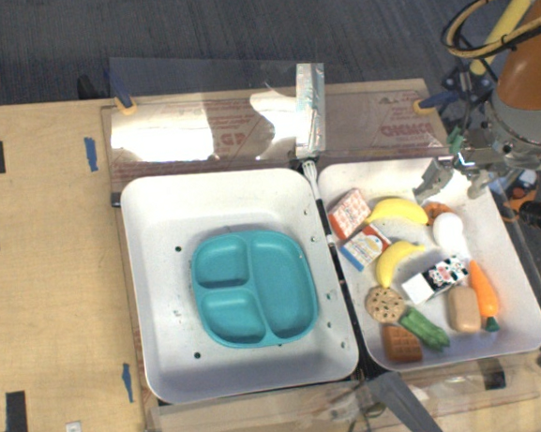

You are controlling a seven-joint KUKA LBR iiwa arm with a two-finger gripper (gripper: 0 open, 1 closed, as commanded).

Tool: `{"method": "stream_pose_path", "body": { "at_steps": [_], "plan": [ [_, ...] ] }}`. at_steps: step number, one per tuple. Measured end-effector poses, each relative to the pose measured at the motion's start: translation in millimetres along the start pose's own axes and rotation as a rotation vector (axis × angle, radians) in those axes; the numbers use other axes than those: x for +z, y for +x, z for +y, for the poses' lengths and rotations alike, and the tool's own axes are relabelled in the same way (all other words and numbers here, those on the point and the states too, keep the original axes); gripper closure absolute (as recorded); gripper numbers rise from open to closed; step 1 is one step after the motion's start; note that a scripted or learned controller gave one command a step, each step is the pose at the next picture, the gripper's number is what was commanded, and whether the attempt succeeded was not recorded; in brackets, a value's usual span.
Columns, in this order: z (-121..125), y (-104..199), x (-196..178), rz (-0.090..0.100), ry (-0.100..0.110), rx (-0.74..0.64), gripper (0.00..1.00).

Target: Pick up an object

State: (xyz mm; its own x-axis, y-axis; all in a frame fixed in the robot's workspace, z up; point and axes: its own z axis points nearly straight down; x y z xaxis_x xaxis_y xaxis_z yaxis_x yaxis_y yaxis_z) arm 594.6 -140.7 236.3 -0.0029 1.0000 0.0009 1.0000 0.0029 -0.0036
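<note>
Robot arm poised over a bin of toy food at the frame's right edge.

The grey, orange-banded arm [523, 94] reaches in from the upper right, its gripper [455, 177] spread open and holding nothing above the right bin [529, 324]. Just below and left lie a glossy yellow banana [397, 211] and a smooth white egg [449, 232]. The left bin [153, 268] holds a teal divided plate [254, 287].

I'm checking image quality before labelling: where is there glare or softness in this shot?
In the camera view, strong glare washes out the clear panel behind the left bin; the teal plate is evenly lit with soft shadows in its compartments; the claw over the right bin looks slightly soft, its details hard to read.
</note>
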Motion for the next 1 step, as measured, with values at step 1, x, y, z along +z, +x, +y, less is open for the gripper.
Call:
{"method": "stream_pose_path", "body": {
  "at_steps": [1],
  "plan": [
    [16.8,6.8,134.9,-0.002,-0.016,0.014,0.0]
  ]
}}
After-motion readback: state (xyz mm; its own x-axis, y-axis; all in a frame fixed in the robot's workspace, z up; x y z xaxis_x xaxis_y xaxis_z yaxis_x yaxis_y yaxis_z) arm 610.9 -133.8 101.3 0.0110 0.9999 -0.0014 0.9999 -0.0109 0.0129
